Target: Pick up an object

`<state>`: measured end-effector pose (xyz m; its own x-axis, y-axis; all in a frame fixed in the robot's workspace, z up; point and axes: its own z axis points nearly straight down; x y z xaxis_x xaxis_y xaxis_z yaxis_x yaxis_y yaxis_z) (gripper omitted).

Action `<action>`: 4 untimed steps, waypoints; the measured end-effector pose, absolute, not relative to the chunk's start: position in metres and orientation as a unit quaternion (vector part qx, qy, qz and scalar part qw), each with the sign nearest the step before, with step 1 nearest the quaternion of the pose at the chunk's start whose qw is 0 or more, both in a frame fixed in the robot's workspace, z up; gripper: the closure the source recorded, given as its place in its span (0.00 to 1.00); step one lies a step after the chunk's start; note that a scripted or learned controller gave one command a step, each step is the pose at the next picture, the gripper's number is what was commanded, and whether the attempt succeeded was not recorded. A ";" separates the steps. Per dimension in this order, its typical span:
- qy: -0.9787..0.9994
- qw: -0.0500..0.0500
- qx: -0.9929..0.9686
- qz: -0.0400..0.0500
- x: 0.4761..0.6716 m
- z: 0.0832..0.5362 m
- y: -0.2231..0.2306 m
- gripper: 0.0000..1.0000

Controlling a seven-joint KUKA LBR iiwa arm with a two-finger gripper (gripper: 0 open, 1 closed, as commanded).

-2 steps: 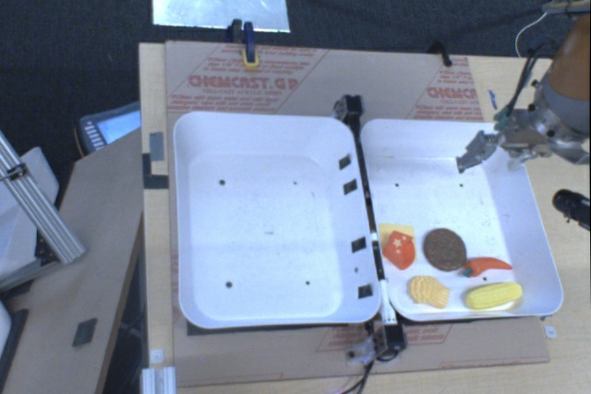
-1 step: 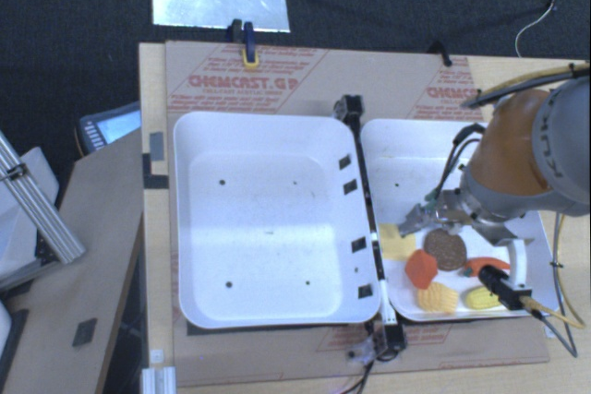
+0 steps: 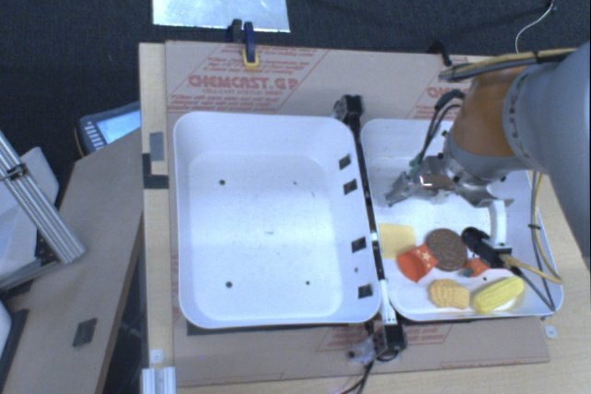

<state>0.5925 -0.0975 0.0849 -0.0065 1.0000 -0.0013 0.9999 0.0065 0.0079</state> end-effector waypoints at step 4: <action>0.709 0.004 0.705 0.004 0.535 0.270 -0.079 0.00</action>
<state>0.5348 -0.0789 0.2703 -0.0049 1.0000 -0.0006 0.9999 0.0050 0.0118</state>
